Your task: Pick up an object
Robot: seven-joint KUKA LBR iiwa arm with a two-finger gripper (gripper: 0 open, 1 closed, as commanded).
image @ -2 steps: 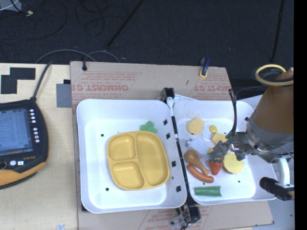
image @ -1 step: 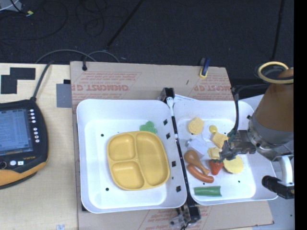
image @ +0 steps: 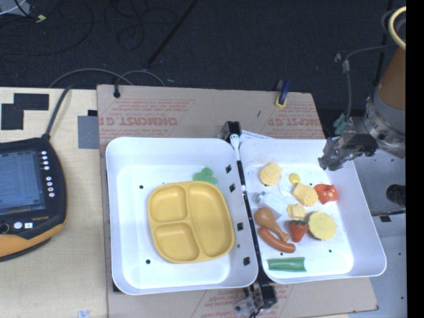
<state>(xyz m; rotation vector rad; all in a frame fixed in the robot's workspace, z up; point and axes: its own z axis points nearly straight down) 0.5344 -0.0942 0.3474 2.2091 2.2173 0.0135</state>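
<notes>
Toys lie packed close in the right bin [image: 371, 257]. That is where the trouble could start. The gripper [image: 331, 159] hangs at the far right edge of that bin, above its rim. I cannot tell if it is wide or narrow, because it is dark and small. Nothing can be seen held in it.

Nearest to it is a red pepper [image: 326, 192], which touches a yellow waffle piece [image: 305, 194]. If the arm drops there, it may push both and grab neither. A round lemon slice [image: 322, 226] lies flat, so it could slip away. The hot dog [image: 277, 239] sits against the brown drumstick [image: 266, 218], and they may roll apart.

The green bean pod [image: 287, 264] lies alone, near the close wall. The left bin [image: 126, 177] has a yellow tray [image: 190, 219] and a green piece [image: 206, 175] beside it.
</notes>
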